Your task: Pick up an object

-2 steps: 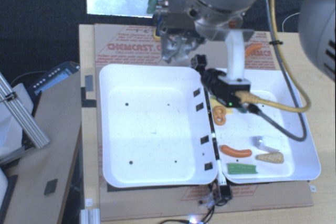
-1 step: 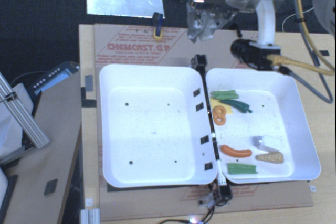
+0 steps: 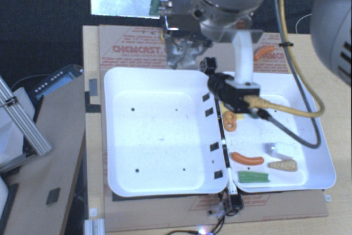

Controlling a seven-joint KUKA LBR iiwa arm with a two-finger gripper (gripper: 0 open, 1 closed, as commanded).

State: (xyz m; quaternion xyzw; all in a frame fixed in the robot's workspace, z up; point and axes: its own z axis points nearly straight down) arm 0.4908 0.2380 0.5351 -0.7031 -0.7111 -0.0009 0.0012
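My gripper (image 3: 180, 55) hangs over the cardboard just behind the far edge of the left bin (image 3: 126, 135), partly blurred under the wrist. In the right bin (image 3: 316, 165) lie an orange ring-shaped piece (image 3: 229, 121), a red-orange sausage (image 3: 247, 159), a green flat piece (image 3: 253, 177), a tan cone (image 3: 283, 165) and a small grey block (image 3: 273, 148). All of these lie well to the right of and nearer than the gripper. Nothing shows in its grasp.
Another orange piece (image 3: 264, 52) lies on the cardboard behind the right bin. A yellow cable (image 3: 286, 110) runs across the right bin's far half. A dark device (image 3: 58, 80) and a metal rail (image 3: 25, 124) sit left of the bench.
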